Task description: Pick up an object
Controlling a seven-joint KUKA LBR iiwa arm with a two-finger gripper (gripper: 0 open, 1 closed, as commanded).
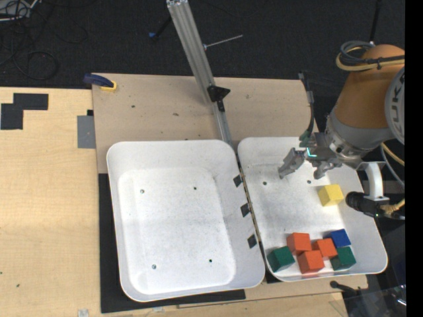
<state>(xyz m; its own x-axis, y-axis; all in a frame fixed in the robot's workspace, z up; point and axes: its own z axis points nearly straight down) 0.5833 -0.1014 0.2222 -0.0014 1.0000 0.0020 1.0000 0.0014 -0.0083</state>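
My gripper [305,166] hangs over the upper middle of the right bin [277,210], fingers spread apart with nothing between them. A yellow block [330,194] lies just below and to the right of it. At the bin's near end sits a cluster of blocks: three orange ones [299,242] [326,247] [311,261], a blue one [340,237], and two green ones [281,258] [344,259]. The gripper is well above this cluster and touches none of the blocks.
The left bin [132,177] lies beside the right one, with black clips [244,209] along the shared edge. A slanted aluminium rail [198,58] rises behind the bins. The arm's orange band [367,94] stands at the right.
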